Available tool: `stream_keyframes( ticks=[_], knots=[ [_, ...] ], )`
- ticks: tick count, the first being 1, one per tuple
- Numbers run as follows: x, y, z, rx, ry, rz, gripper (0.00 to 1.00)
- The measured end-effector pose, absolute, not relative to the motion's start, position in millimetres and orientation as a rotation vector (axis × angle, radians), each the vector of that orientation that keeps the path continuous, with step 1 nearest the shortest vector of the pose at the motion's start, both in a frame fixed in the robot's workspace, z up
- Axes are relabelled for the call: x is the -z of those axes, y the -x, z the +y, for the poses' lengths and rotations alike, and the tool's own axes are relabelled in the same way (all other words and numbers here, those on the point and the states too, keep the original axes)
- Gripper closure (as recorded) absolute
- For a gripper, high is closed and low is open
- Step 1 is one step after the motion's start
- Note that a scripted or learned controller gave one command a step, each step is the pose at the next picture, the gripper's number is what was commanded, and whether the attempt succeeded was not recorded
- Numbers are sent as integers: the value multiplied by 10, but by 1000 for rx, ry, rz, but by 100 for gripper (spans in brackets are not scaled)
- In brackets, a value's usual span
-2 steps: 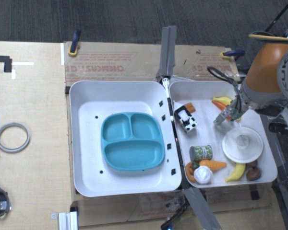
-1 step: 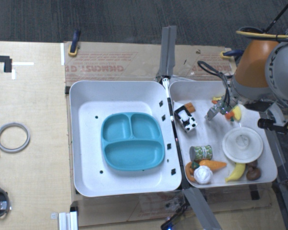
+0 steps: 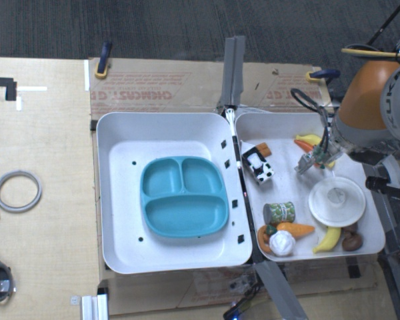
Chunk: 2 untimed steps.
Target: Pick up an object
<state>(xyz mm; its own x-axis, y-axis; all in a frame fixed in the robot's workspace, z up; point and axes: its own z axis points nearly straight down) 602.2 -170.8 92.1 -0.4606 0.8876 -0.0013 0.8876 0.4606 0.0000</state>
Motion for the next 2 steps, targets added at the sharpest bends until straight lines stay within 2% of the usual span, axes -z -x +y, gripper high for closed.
stream_keyframes(
  ticks=[1,2],
  knots=[
    [-927,-6234,-1696,0,-1744,2609,0],
    [-1030,-6242,-1701,2,-1738,2609,100]
  ],
)
